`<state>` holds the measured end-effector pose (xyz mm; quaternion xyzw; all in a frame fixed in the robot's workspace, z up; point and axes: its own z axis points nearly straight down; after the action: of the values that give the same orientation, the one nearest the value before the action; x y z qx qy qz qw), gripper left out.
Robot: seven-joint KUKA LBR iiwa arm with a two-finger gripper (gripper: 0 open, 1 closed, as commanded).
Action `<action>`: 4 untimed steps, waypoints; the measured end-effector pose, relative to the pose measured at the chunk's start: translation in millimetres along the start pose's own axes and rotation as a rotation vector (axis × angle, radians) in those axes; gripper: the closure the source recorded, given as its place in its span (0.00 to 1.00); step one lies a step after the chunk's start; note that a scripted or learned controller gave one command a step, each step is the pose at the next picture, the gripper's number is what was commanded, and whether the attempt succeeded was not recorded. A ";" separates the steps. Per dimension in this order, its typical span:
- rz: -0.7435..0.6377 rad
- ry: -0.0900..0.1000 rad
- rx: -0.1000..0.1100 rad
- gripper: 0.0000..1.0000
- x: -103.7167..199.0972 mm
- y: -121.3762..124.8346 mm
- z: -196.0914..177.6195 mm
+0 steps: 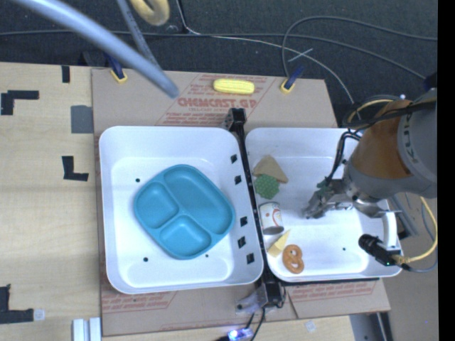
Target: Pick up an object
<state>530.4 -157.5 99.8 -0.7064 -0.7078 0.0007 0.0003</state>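
Observation:
The right bin (pixel 313 158) holds several small objects along its left side: a tan wedge (pixel 271 166), a green leafy piece (pixel 267 185), a small white can (pixel 270 217), a yellow wedge (pixel 277 244) and an orange pretzel (pixel 293 258). My gripper (pixel 318 203) hangs low over the middle of this bin, to the right of the can and apart from it. Nothing shows between its fingers. The arm's grey body with the orange band (pixel 380 148) reaches in from the right.
The left bin (pixel 117 155) carries a blue divided tray (pixel 184 209). A yellow corn cob (pixel 233 87) lies on the cardboard behind the bins. Black cables run over the bench at the back, and a black divider (pixel 244 183) separates the bins.

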 end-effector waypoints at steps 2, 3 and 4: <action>0.001 -0.001 -0.005 1.00 -6.4 10.7 -102.2; 0.001 0.000 -0.003 1.00 -6.1 11.4 -126.0; -0.004 0.002 -0.001 1.00 54.9 10.2 -128.9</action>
<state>540.6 -102.5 228.6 -0.7050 -0.7092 -0.0001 0.0007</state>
